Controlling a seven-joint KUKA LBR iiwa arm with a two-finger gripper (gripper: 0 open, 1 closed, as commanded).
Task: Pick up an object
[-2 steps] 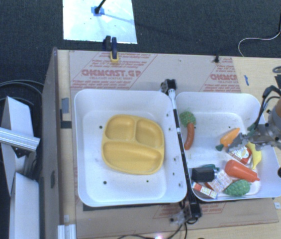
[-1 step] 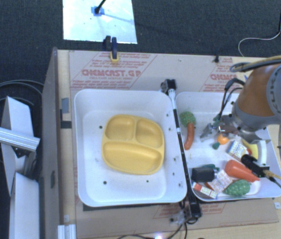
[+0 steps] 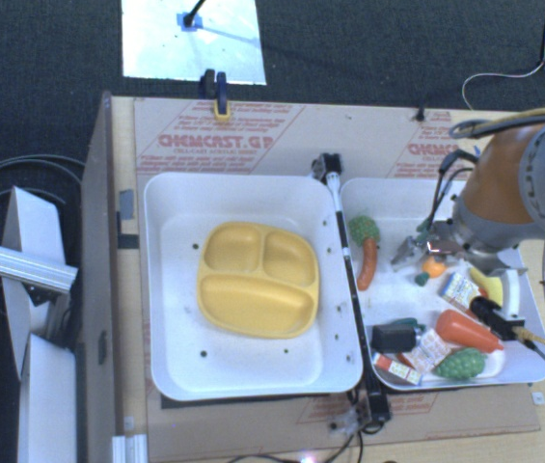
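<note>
The right bin [image 3: 388,193] holds several toy foods. A green broccoli piece [image 3: 363,228] and a red-orange sausage [image 3: 367,263] lie by its left wall. My gripper [image 3: 421,250] hangs low over the bin's middle. A small orange piece [image 3: 433,267] and a small green bit [image 3: 422,279] lie just below it. An orange carrot [image 3: 467,330], a green bumpy fruit [image 3: 460,364], a black block [image 3: 395,337], red-and-white packets [image 3: 424,352], a yellow banana [image 3: 490,284] and a white card [image 3: 459,288] crowd the front right. Nothing shows as held.
The left bin [image 3: 171,258] carries a yellow sectioned plate [image 3: 258,280]. A black rod [image 3: 345,249] runs along the wall between the bins. The grey arm [image 3: 523,186] with its orange band covers the right bin's far right part. Cables trail over the right rim.
</note>
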